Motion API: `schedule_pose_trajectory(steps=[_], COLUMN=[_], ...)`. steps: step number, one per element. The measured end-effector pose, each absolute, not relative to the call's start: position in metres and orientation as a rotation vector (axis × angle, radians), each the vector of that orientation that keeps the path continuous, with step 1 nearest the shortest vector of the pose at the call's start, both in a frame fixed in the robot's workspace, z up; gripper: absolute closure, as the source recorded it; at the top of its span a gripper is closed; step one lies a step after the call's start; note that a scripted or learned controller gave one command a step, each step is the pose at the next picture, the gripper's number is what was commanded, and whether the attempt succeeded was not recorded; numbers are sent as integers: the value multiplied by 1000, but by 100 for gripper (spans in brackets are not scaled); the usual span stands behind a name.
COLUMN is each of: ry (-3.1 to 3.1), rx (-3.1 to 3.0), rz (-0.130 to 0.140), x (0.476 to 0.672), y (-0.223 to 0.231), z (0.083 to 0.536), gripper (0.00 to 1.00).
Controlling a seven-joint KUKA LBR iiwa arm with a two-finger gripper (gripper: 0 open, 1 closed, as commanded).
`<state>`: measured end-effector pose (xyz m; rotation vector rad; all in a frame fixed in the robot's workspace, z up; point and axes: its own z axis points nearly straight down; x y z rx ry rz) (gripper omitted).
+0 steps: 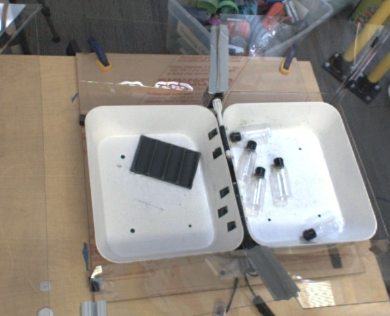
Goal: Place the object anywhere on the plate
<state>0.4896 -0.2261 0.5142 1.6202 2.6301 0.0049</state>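
Note:
A dark ribbed rectangular plate [165,161] lies flat in the left bin [109,239], toward its upper middle, slightly tilted. In the right bin [352,170] lie several clear vials with black caps: one near the top left [249,136], one upright-looking vial [249,155] just below it, two side by side in the middle [258,188] [281,179], and one on its side near the lower right corner [321,230].
A row of small black clips [222,191] runs along the seam between the two bins. A clear tub of colourful items [247,8] stands behind the bins. Brown cardboard [148,78] lies under the bins' back edge. Yellow and black equipment [372,31] stands at the far right.

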Motion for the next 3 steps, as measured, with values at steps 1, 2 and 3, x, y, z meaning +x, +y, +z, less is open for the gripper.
schedule_pose_trajectory(steps=[1, 2, 3], ry=[2630, 2625, 2619], rx=[1621, 1616, 1612], rz=[5, 6, 7], x=[490, 491, 492], y=[-226, -226, -227], z=[514, 526, 537], gripper=[0, 100, 100])
